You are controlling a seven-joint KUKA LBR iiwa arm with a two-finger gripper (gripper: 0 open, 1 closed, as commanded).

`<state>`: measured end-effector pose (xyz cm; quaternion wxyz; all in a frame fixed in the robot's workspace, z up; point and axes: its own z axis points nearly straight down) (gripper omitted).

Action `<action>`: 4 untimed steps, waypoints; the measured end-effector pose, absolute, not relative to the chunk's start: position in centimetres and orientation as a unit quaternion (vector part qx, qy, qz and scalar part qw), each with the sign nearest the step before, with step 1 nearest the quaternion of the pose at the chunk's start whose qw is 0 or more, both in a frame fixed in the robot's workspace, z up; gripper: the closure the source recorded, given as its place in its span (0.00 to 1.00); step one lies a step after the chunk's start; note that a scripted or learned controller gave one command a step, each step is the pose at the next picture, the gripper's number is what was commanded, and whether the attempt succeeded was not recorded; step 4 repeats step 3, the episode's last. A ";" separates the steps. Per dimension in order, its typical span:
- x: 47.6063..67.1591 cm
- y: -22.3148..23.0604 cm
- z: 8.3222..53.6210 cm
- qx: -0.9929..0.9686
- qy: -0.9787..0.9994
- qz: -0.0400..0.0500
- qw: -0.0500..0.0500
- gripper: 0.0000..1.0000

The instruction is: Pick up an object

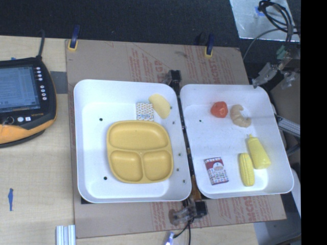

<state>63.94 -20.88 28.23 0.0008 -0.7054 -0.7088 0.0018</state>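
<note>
a robotics lab or test bench: a pale wooden bench (36, 188) bears a cardboard sheet (127, 60) held by blue clamps (74, 37) at its far edge, two white bins (82, 137) side by side, a teach pendant (23, 98) with a screen at the bench's left edge, and loose cables (276, 14) at the far right corner.

Two white bins sit side by side, left bin (87, 137) and right bin (276, 137). The left holds three things: one yellow divided tray (139, 151), one small patterned packet (144, 111), one pale yellow piece (160, 105). The right holds five: one red tomato (219, 109), one beige piece (239, 115), one yellow bottle (258, 152), one corn cob (246, 169), one red-and-white box (216, 171).
</note>
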 end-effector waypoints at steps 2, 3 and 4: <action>65.6 -11.8 10.2 -0.705 -0.710 0.002 0.001 0.00; 65.6 -11.9 11.3 -0.704 -0.710 0.003 0.001 1.00; 65.6 -11.9 11.3 -0.704 -0.710 0.003 0.001 1.00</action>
